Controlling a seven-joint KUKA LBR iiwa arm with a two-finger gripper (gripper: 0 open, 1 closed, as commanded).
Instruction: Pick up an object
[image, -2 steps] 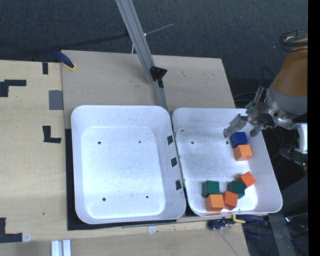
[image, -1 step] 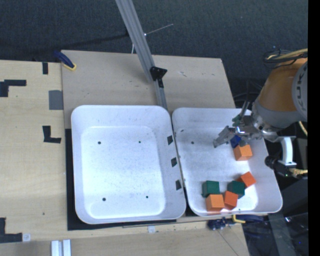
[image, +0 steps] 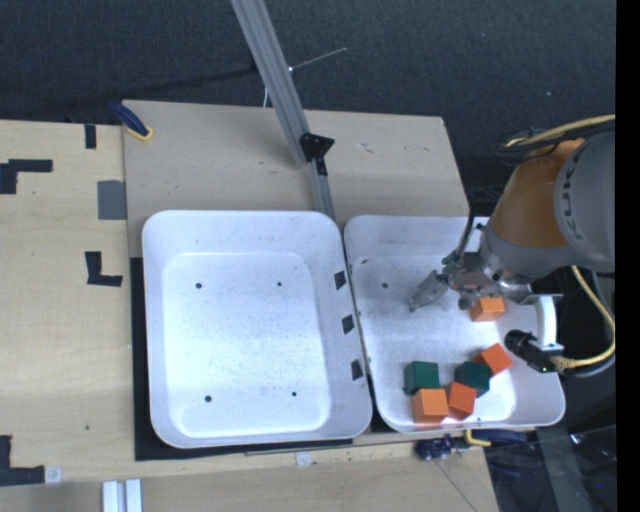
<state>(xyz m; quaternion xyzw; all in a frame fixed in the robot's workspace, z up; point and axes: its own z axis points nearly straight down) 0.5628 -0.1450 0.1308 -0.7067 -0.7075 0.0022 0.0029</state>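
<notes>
Four orange blocks (image: 487, 309) and two green blocks (image: 421, 375) are being counted in the right bin (image: 400, 240); the gripper's (image: 440, 290) closure cannot be told.

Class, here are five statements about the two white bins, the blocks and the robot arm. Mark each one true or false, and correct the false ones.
1. All the blocks lie in the right bin. True.
2. The blocks are blue and yellow. False: they are orange, like the orange block at the near edge, and green, like the green block.
3. The gripper is over the left bin. False: it is over the right bin.
4. Most blocks cluster in the right bin's near corner. True.
5. The arm reaches in from the left. False: from the right.
</notes>
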